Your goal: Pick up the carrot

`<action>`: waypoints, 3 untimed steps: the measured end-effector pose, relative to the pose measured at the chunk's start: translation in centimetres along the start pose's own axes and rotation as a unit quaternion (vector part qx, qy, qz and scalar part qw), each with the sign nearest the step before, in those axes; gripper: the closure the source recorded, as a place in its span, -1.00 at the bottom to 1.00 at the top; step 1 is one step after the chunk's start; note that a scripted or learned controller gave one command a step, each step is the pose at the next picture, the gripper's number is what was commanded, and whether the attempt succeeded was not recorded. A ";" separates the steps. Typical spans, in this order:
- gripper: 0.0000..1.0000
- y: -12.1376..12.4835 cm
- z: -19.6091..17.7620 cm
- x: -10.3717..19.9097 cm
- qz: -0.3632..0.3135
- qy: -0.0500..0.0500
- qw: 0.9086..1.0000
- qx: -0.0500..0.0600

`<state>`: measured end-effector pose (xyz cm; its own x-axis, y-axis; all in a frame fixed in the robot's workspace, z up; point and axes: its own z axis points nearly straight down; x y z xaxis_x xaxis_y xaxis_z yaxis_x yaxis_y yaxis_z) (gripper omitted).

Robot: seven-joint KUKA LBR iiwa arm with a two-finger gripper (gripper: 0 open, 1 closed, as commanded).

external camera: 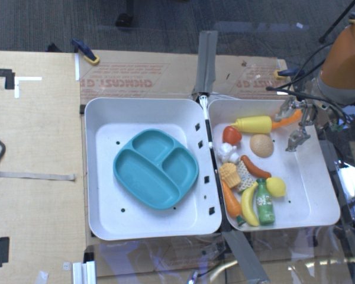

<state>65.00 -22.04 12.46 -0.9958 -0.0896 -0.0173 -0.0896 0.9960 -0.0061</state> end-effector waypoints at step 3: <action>-1.00 0.3 3.0 4.3 -0.149 0.006 0.989 -0.004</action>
<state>60.75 -22.15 9.34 -0.9257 -0.3782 -0.0038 -0.3782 0.9257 -0.0018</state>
